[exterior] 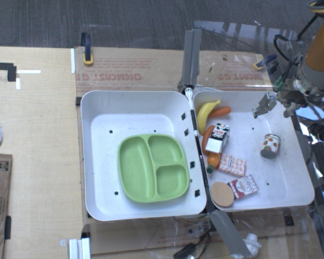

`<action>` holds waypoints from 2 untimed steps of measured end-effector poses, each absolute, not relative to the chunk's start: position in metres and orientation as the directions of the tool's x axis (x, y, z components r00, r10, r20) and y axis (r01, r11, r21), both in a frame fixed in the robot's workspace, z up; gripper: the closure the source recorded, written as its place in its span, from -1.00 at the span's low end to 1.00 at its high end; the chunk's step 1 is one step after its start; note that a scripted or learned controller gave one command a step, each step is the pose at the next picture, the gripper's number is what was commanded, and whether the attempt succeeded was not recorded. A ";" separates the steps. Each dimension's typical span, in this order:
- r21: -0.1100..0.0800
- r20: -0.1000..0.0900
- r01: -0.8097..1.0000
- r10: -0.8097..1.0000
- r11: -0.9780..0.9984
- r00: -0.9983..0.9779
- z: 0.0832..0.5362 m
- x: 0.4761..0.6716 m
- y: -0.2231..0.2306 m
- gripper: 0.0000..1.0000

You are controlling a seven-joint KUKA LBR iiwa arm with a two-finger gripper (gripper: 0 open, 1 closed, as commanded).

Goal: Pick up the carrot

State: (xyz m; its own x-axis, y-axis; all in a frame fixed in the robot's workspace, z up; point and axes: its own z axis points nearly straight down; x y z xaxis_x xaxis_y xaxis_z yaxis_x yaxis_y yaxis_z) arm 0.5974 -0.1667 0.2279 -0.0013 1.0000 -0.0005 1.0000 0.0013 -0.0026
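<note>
The carrot [207, 140] is a long orange piece lying along the left wall of the right bin [291, 196], partly covered by a small black-and-white box [218, 135]. A yellow banana [206, 114] lies just behind it, with another orange piece [222, 111] beside the banana. My gripper [273, 108] hangs over the back right of that bin, well to the right of the carrot. Its fingers [258, 111] are spread open with nothing between them.
A small can [270, 145] lies below the gripper. Near the carrot sit a pink packet [233, 165], a red packet [243, 186] and a tan disc [223, 194]. The left bin [97, 144] holds a green divided plate [154, 167].
</note>
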 end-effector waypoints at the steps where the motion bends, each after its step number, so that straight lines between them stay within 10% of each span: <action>1: -0.003 0.001 0.991 0.991 0.135 -0.135 0.133 0.552 -0.144 -1.00; 2: 0.000 -0.001 0.972 0.972 0.235 -0.235 0.257 0.498 -0.175 -1.00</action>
